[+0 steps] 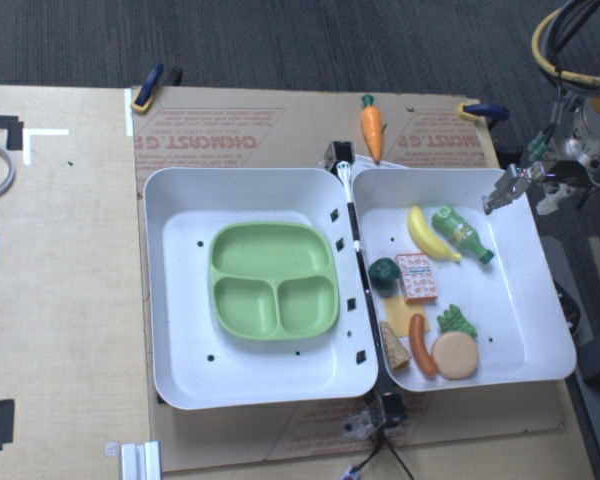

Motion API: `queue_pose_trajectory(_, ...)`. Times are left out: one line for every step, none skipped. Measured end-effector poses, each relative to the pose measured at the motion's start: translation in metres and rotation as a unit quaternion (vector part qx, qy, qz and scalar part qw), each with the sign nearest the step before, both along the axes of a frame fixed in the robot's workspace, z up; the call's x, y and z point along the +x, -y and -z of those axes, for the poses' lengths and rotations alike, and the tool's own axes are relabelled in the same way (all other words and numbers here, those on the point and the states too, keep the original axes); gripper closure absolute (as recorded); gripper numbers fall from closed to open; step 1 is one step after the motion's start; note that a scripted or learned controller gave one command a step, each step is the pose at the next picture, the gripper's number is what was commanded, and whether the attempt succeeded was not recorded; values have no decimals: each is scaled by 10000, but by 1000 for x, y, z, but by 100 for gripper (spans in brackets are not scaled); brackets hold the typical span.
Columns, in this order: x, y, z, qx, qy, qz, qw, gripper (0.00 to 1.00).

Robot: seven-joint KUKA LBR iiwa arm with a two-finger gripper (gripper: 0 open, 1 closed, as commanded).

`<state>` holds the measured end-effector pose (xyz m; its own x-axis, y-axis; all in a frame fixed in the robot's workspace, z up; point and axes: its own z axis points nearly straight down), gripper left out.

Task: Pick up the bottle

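The green bottle [461, 234] lies on its side in the upper part of the right bin [520, 298], its cap end pointing to the lower right. It rests right beside a yellow banana [429, 233]. My gripper [529, 190] hovers over the bin's upper right corner, up and to the right of the bottle and apart from it. It is open, and nothing sits between its fingers [504, 188].
The right bin also holds a broccoli piece [384, 272], a red-and-white carton [416, 276], a sausage [421, 344], a round bun [455, 355], a green leafy item [457, 320] and a wedge [394, 347]. A green divided plate [274, 280] fills the left bin [170, 298]. A carrot [370, 125] lies behind the bins.
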<state>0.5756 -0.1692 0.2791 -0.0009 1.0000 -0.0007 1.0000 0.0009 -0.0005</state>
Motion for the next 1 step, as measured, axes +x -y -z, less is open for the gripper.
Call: queue_pose_trajectory(0,0,-9,-6,3,-9,10000,100)
